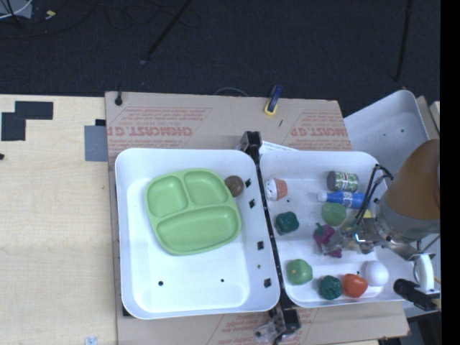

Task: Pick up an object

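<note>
Camera view: pincer (350, 236) grip unclear beside knobbly purple toy (327, 237), glossy white bin (309, 165).

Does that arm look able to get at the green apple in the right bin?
Probably yes. The green apple lies in the open near the bin's front, with bare floor around it. The arm already hangs over that bin, its gripper down by the purple toy just beyond the apple.

robot lab, 2 white bins (136, 192), loose cables (21, 6)
</note>
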Robot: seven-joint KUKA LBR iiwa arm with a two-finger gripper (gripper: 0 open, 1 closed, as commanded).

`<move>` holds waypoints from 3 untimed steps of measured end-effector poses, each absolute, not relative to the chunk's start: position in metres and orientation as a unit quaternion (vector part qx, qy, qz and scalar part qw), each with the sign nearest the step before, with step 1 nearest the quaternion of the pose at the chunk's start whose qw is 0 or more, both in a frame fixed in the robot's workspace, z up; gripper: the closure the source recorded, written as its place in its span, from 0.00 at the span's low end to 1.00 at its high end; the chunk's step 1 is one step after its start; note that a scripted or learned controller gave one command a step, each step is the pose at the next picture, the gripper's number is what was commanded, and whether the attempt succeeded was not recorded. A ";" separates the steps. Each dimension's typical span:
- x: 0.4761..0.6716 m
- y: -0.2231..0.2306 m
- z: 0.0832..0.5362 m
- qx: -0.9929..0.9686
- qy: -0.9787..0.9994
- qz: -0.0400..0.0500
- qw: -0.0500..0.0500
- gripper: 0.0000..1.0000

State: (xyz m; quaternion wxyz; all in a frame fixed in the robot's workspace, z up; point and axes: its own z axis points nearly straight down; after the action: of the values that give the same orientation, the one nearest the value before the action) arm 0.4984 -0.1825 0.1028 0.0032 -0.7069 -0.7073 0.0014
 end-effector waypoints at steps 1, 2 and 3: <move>0.499 -0.181 0.087 -0.707 -0.707 0.001 0.002 0.00; 0.499 -0.182 0.098 -0.709 -0.706 0.000 0.002 1.00; 0.508 -0.180 0.156 -0.707 -0.707 -0.001 -0.001 1.00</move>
State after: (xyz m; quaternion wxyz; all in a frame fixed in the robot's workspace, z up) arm 0.5077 -0.1803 0.1560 -0.0012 -0.7071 -0.7071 -0.0008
